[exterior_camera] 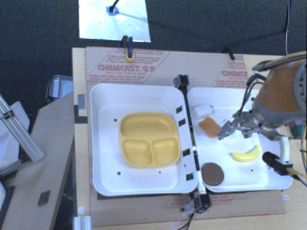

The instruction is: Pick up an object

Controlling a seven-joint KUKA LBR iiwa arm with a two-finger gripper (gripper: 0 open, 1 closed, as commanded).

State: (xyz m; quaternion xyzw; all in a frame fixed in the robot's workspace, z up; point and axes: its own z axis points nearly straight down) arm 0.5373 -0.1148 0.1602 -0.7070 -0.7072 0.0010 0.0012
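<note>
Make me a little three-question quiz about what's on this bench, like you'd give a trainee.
1. True or false: the yellow tray lies in the right bin.
2. Which thing lies nearest the gripper?
A. the banana
B. the orange-brown piece
C. the brown disc
3. Fill in: the yellow tray has ___ compartments.

Key
1. False: the tray lies in the left bin; the right bin holds the banana, the orange-brown piece, the brown disc and a small white thing.
2. B: the gripper hangs just beside the orange-brown piece.
3. Three: one wide on top, two smaller below.
</note>
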